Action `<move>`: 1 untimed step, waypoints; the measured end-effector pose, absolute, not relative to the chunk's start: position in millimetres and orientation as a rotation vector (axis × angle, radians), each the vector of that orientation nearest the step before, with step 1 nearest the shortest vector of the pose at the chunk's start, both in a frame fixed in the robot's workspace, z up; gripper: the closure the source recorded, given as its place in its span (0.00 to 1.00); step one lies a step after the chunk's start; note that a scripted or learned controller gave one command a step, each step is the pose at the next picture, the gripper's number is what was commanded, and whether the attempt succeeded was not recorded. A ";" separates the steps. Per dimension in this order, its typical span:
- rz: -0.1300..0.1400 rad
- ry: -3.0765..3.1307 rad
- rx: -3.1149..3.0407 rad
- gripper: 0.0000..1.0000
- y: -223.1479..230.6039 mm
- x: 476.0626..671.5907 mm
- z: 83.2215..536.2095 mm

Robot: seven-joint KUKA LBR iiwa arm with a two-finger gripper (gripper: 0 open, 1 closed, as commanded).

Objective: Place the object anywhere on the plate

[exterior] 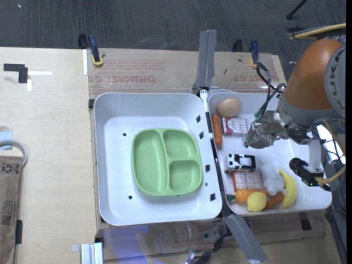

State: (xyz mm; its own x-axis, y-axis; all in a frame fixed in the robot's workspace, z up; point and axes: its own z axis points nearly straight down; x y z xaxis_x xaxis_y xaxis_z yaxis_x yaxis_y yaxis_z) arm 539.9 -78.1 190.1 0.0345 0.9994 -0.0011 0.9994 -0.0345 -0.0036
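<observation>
My gripper (257, 139) hovers over the right white bin (313, 202); its grip I cannot tell. The green three-compartment plastic plate (166, 161) lies well apart in the left white bin (110, 147).

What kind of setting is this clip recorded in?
Probably a robotics lab test bench: two white bins clamped onto a plywood bench, toy food such as a banana, and a robot arm reaching in.
</observation>
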 end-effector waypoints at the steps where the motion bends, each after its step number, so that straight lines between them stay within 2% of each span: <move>1: 0.006 -2.084 -2.348 1.00 -1.7 550.4 190.3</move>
